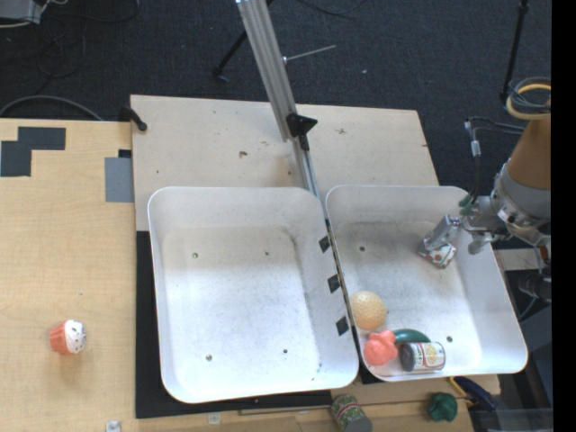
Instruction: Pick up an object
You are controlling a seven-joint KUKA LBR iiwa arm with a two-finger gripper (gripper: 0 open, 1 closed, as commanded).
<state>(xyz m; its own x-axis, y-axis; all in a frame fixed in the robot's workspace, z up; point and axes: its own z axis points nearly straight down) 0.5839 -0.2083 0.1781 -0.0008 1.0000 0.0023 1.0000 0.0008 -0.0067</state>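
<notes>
Objects to pick: four things lie clustered at the near end of my right bin.
Tan ball: a round, pale ball beside the divider between the bins, farthest from the near rim of the four.
Pink toy: a soft pink lump just in front of the ball, close to touching it.
Small jar: lying on its side, dark lid toward the pink toy, just beside it.
Green item: a dark green curved thing tucked behind the jar; I cannot make out what it is.
My gripper: low over the far right part of the right bin, well apart from the cluster; whether my fingers are spread or closed I cannot tell, and nothing is clearly held.
My arm: reaching in from the right, orange band above the wrist.
Left bin: white, beside the right one.
Tabletop: a small red-and-white toy sits far left; a green toy lies beyond the right bin's near rim.
</notes>
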